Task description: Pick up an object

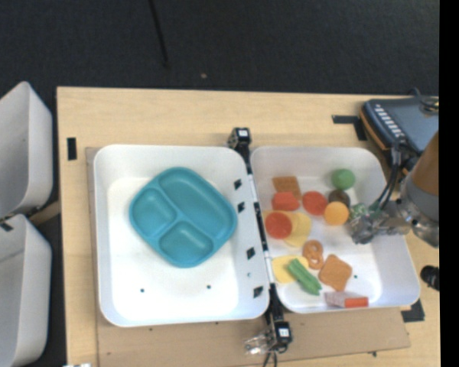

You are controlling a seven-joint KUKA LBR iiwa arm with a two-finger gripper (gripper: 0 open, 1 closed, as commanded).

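A blue tray (183, 215) is seen in the left bin (107, 281), toy foods like an orange ball (336, 213) are piled in the right bin (390, 281), and the gripper (361, 230) is seen low beside them, nothing gripped.

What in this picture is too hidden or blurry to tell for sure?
- Gripper, camera view: small and blurred over the right bin; whether it is open or shut cannot be told, nor whether it touches anything.
- Arm: cut off by the right edge.
- Dark piece beside the orange ball: partly covered by it, unidentifiable.
- Small items at the bin's near wall: too small to name.
- Grey device top right: cut off.
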